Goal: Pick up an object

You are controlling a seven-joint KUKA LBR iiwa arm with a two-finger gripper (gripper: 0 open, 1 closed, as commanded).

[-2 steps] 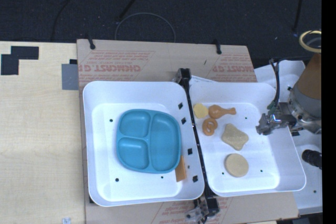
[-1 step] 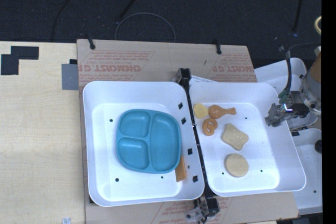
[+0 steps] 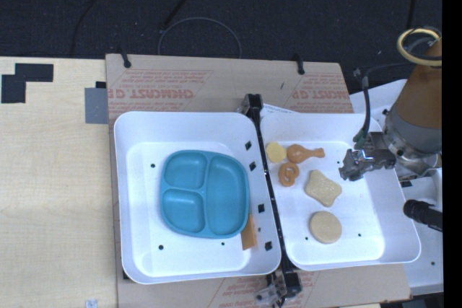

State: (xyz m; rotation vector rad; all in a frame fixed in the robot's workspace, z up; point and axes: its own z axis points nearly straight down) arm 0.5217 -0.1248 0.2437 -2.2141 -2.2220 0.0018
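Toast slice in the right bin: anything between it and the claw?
Nothing visible. The claw sits over the right bin, to the right of the toast slice, with bare white bin floor between them. The pretzel, drumstick and round cookie lie off that line.
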